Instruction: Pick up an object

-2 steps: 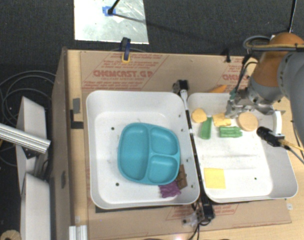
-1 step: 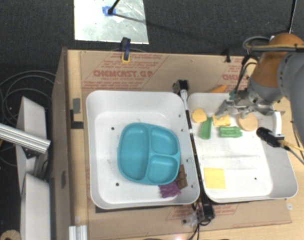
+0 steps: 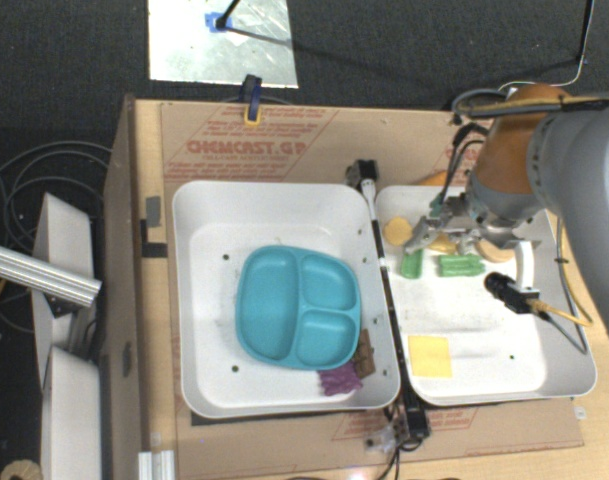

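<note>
My gripper (image 3: 445, 236) hangs low over the far part of the right bin (image 3: 504, 363), its fingers spread open. Just below it lie two green pieces: a short one (image 3: 412, 264) near the bin's left wall and a longer one (image 3: 461, 265) lying flat. A tan round piece (image 3: 397, 231) sits just left of the gripper. A yellow square (image 3: 430, 355) lies flat in the near part of the same bin. Nothing shows between the fingers.
The left bin (image 3: 209, 268) holds a teal divided plate (image 3: 298, 306), with a purple piece (image 3: 336, 379) and a brown piece (image 3: 365, 356) at its near right corner. The arm (image 3: 554, 158) covers the right bin's far right corner.
</note>
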Tool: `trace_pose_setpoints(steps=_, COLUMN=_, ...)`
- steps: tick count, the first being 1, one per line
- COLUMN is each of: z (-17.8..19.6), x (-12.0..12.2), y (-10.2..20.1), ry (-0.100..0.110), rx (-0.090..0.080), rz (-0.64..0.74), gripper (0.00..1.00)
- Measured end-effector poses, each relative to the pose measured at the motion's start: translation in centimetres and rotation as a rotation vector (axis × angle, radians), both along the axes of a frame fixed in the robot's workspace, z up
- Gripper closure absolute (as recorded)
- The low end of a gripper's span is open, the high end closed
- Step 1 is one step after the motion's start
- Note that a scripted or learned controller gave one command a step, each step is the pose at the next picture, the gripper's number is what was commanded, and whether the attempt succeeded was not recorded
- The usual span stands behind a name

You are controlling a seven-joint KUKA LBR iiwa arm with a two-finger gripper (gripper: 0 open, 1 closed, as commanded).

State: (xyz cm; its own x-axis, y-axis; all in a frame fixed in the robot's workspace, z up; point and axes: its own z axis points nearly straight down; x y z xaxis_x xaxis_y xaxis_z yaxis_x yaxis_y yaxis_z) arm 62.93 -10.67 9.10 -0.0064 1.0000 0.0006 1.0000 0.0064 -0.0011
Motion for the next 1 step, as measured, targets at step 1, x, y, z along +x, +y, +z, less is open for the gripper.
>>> trace_pose_setpoints(steps=1, z=1.25, x=0.22, y=-0.23, ry=-0.005, rx=0.000, rz=0.000, gripper=1.00)
